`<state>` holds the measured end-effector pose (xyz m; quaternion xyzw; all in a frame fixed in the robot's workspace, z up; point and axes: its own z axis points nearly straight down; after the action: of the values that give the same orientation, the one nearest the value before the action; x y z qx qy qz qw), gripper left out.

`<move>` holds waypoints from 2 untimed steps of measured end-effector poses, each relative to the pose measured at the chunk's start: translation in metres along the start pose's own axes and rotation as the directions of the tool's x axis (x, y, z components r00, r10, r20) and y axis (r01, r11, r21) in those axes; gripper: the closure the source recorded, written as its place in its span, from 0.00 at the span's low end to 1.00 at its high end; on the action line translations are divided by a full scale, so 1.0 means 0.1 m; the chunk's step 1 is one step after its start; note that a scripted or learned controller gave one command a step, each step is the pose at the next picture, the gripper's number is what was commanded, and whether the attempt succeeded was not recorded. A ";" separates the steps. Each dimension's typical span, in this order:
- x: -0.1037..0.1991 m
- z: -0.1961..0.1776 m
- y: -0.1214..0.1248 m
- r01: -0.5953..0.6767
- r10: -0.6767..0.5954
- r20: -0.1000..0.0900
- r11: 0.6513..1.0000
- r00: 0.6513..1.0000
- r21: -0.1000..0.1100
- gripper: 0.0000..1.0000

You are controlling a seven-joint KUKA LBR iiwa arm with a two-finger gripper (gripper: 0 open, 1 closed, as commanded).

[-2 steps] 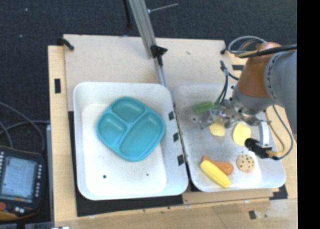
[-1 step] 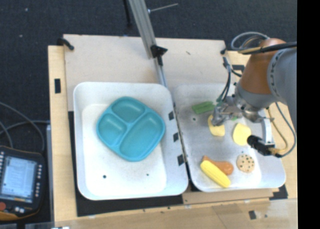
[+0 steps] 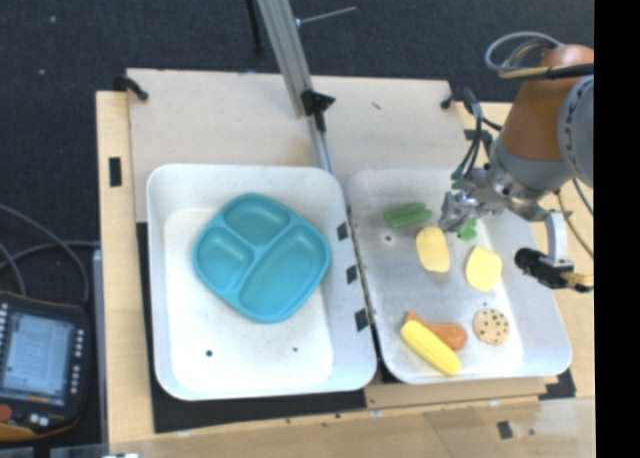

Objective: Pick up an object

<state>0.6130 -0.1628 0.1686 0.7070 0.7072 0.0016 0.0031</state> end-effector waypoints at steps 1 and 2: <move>-0.03 -0.53 -0.08 -0.002 0.002 0.000 1.000 1.000 0.000 1.00; -0.04 -0.88 -0.07 0.002 -0.002 -0.001 1.000 1.000 0.001 1.00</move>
<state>0.6055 -0.1670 0.2569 0.7064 0.7078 0.0013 0.0025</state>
